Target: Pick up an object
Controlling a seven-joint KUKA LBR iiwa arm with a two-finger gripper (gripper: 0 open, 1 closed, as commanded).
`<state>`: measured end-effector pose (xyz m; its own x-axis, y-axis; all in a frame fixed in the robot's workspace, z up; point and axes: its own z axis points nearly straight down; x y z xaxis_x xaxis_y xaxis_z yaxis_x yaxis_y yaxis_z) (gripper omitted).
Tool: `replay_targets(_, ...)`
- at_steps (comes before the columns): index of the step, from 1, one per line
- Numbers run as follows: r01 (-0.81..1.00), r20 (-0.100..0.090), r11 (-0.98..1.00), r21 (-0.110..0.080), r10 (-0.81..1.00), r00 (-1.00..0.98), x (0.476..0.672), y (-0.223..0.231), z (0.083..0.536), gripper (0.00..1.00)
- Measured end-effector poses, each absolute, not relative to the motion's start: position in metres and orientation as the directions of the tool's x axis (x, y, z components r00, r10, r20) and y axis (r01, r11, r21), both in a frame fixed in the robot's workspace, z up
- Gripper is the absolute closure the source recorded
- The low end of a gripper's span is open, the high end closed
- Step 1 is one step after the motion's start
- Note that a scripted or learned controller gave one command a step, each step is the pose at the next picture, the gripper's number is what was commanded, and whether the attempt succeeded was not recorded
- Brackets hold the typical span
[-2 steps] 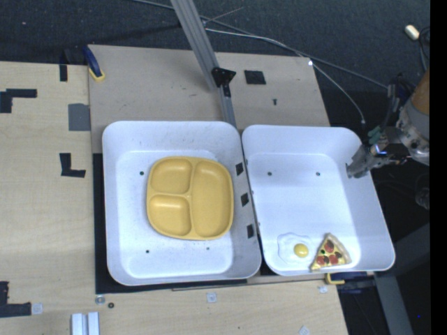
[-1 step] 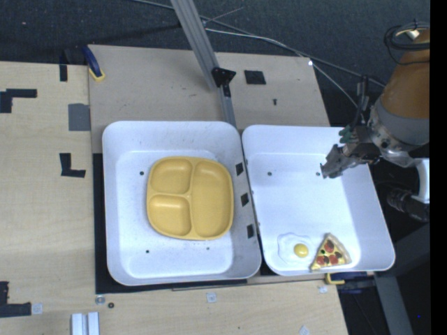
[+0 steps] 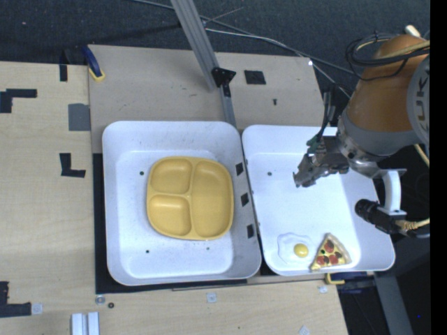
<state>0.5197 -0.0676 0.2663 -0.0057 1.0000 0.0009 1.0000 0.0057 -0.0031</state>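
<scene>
- Gripper (image 3: pixel 304 178): dark two-finger tool on the grey arm w/ orange band, over the upper-middle of the right shallow white bin (image 3: pixel 279 142). Nothing seen between its tips; can't tell whether they're spread or pressed together – too small & dark.
- Candidate objs sit at the near end of that bin: flat toy fried egg, white w/ yellow yolk (image 3: pixel 294 248), & just beside it a toy pizza slice, orange crust w/ red toppings (image 3: pixel 330 252). Both well apart from the gripper.
- Judgement: arm prob. poised above the bin floor w/o a target under it; it'd need to shift toward the near edge to reach either toy. Both lie flat, low-profile – likely hard to pinch.
- Left shallow white bin (image 3: pixel 126 145) holds a yellow plastic divided plate, three compartments (image 3: pixel 189 197), lying flat mid-bin; wide, so prob. awkward for a narrow pincer.
- Surface: pale wood bench (image 3: pixel 42 187) w/ black tape marks; dark carpet beyond, cables across it, a grey metal post (image 3: pixel 195 30) slanting in from the top.
</scene>
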Motion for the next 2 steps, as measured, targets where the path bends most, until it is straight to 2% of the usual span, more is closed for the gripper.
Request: replay_targets(2, 1.0, 0.001, 0.007, -0.003, 1.0, -0.007, 0.506, 0.04, 0.242, 1.0)
